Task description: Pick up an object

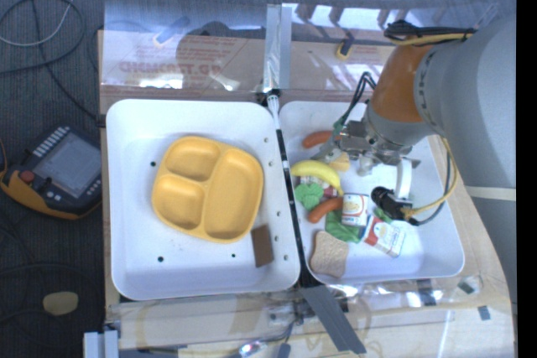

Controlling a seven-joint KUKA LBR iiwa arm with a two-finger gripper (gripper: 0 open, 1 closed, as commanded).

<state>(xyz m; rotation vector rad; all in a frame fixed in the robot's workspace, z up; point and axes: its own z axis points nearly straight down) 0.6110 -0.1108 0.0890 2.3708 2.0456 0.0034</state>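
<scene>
The right bin (445,262) holds several toy foods: a yellow banana (316,171), a red sausage (318,138), a green leafy piece (308,194), an orange sausage (325,209), a small printed box (353,208), a slice of bread (331,254) and a white carton (387,237). My gripper (352,157) hangs low over the back middle of this bin, just right of the banana and below the red sausage. The grey and orange wrist (394,101) covers much of it. I see nothing lifted off the bin floor.
The left bin (134,264) carries a yellow divided plate (208,186) and a brown block (262,246) near its right wall. A black cable (419,210) loops from the wrist over the right bin. A hand-held control unit (59,172) lies on the floor at the left.
</scene>
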